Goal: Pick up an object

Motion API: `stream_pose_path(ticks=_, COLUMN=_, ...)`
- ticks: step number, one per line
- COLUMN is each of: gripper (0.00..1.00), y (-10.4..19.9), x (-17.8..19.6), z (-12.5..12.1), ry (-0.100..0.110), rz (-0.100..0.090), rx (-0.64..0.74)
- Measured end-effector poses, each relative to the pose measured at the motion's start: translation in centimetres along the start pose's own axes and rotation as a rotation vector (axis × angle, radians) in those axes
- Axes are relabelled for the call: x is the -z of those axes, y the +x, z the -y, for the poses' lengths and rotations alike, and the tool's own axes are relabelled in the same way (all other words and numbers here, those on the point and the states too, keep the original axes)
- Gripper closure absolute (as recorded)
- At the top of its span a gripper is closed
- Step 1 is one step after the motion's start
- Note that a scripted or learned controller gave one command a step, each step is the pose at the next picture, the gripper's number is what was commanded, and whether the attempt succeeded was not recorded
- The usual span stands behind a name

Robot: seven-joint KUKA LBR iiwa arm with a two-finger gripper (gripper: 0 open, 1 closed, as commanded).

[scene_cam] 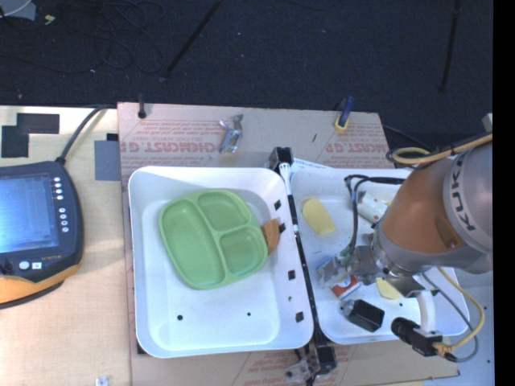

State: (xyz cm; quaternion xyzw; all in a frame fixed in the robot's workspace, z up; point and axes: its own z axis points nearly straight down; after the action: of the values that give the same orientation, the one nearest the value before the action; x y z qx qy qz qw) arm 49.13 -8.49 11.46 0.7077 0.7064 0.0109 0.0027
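My gripper (344, 270) is low in the right bin (338, 179), under the grey and orange wrist (422, 215), which covers much of that bin. A small cluster with blue (326, 262) and red (348, 285) bits lies right at the gripper. A yellow oblong object (318, 215) rests to the upper left of it. A black block (366, 314) lies just below it, and a small yellow piece (388, 288) sits to its right. A white cylinder (372, 207) pokes out beside the wrist.
The left bin (161, 312) holds a green divided plate (213, 238) with a small brown object (272, 233) at its right edge. A black divider (299, 272) separates the bins. A tablet-like pendant (36, 219) lies on the bench at the far left. Cables trail at the lower right.
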Motion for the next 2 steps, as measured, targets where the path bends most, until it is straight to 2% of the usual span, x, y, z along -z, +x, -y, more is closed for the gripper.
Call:
stream_pose_path(ticks=1, gripper=0.0, y=-0.9, x=-2.4, z=1.5, ry=0.018, rz=0.01, rx=0.001)
stream_pose_path(ticks=2, gripper=0.0, y=0.0, x=-2.6, z=-4.7, ry=0.016, rz=0.011, rx=0.005)
